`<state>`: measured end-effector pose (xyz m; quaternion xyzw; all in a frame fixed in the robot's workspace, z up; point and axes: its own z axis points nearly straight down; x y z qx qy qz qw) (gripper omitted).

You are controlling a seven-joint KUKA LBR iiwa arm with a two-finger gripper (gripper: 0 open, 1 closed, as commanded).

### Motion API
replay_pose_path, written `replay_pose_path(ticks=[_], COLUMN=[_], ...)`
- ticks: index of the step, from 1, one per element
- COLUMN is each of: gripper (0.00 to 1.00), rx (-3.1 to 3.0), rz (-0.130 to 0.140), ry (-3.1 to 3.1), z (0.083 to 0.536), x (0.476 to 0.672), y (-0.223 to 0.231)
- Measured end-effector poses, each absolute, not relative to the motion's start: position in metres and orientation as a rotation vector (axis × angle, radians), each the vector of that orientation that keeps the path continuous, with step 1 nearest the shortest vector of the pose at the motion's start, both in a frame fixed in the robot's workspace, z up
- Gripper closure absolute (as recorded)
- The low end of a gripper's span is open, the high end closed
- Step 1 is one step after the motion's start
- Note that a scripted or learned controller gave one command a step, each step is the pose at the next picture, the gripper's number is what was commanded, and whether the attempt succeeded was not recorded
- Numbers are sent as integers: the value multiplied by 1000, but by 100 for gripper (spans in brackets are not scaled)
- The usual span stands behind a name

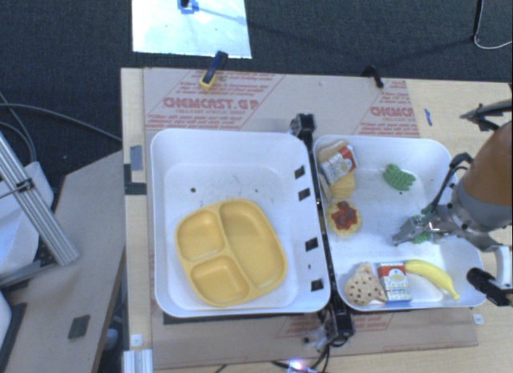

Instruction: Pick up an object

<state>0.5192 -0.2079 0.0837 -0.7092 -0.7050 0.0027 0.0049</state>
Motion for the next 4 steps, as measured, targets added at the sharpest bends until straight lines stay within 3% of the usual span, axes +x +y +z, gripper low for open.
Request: replay_pose_path(ticks=[1, 2, 4], gripper=[100, 100, 100], rx=[-2225, -2219, -2226], rz=[-3, 1, -5], ry=[-2225, -2219, -2222], z=[95, 84, 105], x=[528, 485, 489], y=[-207, -188, -189])
